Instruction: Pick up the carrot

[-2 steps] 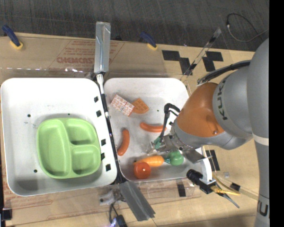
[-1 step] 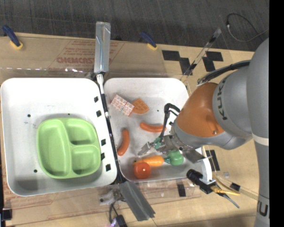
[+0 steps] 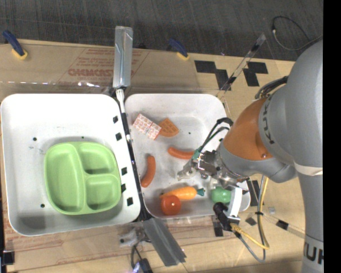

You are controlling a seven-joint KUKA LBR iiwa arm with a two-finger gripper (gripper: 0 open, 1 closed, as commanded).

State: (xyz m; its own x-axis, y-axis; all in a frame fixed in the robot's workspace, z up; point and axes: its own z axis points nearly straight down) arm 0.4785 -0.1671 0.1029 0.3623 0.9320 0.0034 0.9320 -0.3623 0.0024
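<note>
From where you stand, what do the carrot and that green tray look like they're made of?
The carrot looks like moulded toy plastic: flat, even orange with a green stub at one end and a slight shine. The green divided tray also looks like plastic, one uniform pale green, smooth, with rounded moulded compartments. Both are guesses from their look alone.

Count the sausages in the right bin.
2. One sausage lies upright-ish by the bin's left wall; the other sausage lies mid-bin, just left of the gripper. The arm may hide more beneath it.
</note>
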